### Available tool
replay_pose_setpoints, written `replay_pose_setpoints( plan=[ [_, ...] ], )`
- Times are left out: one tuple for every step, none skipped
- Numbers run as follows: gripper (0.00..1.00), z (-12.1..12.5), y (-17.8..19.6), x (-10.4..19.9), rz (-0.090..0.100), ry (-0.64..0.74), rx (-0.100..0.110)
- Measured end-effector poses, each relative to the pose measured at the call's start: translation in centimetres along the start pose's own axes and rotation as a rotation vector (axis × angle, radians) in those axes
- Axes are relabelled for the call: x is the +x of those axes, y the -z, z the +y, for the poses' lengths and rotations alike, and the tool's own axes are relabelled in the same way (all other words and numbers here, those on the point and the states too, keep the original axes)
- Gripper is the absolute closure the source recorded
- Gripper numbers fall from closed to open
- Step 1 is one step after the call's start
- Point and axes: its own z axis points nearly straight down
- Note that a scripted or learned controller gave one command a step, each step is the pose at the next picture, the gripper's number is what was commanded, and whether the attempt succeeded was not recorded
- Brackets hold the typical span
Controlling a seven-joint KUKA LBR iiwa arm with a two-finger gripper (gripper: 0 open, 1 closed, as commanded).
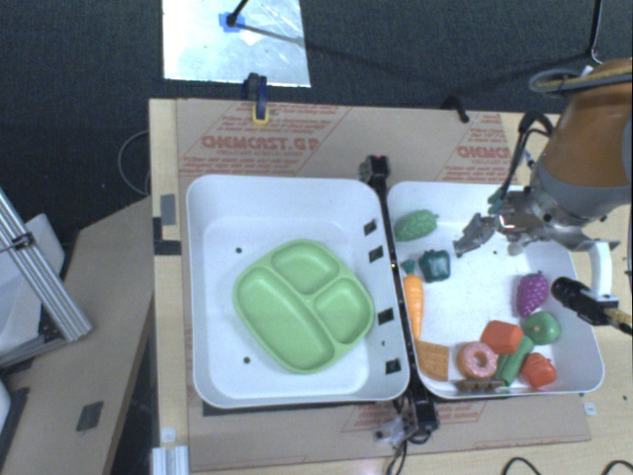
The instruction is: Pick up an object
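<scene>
Reaching in from three o'clock over the right bin (591,364), with the gripper (485,232) near the bin's twelve o'clock rim — fingers spread apart, clamped on nothing. Just at its seven o'clock, a dark teal toy (433,264); at ten o'clock of that, a green vegetable (415,225). Along the nine o'clock wall, a carrot (413,305). Toward five o'clock — purple grapes (532,291), a pink donut (479,361). In the left bin (213,364), a green divided plate (302,305).
</scene>
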Motion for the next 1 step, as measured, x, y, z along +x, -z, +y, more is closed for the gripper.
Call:
replay_pose_setpoints(
  plan=[
    [0.0, -0.21, -4.31, -0.41, 0.0, 0.0, -0.001]
  ],
)
